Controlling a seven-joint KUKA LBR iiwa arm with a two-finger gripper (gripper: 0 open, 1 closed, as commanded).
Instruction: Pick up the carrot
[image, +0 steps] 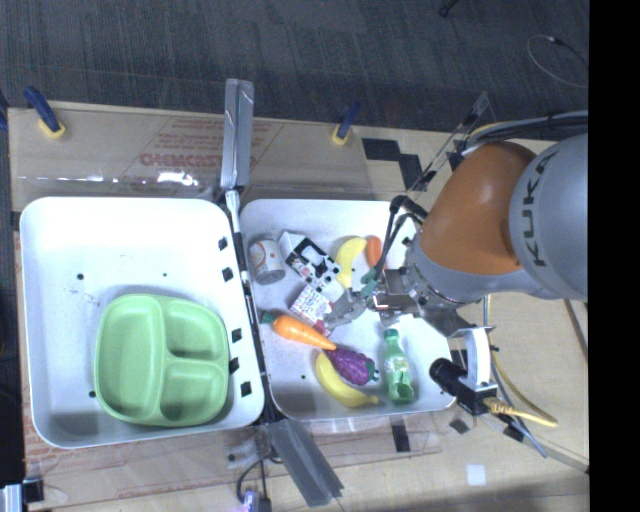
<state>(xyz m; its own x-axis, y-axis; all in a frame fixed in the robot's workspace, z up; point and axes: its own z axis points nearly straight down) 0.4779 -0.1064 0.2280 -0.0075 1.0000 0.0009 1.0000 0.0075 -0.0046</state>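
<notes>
while the arm reaches in from the right over the right bin, its grey body and orange band cover that bin's far right corner. the gripper sits low at the end of the wrist, fingers pointing left toward the middle of the bin. cannot tell how far apart the fingers stand: they blur into the clutter beneath them. nothing is visibly held between them.

the carrot lies on the floor of the right bin, left of centre, orange body with the thick end toward the divider and the thin end pointing right and slightly down. it is near the gripper but apart from it, below and to the left of the fingertips.

other contents of the right bin: a purple eggplant just right of the carrot's thin end, resting against a yellow banana along the near wall. a green bottle lies beside the eggplant, to its right. a small tin can sits near the divider at the back. a black-and-white patterned box lies beside the can, another small printed packet just below it. a yellow fruit sits behind the gripper, partly hidden.

left bin: a green divided plate lies at its near side.
</notes>
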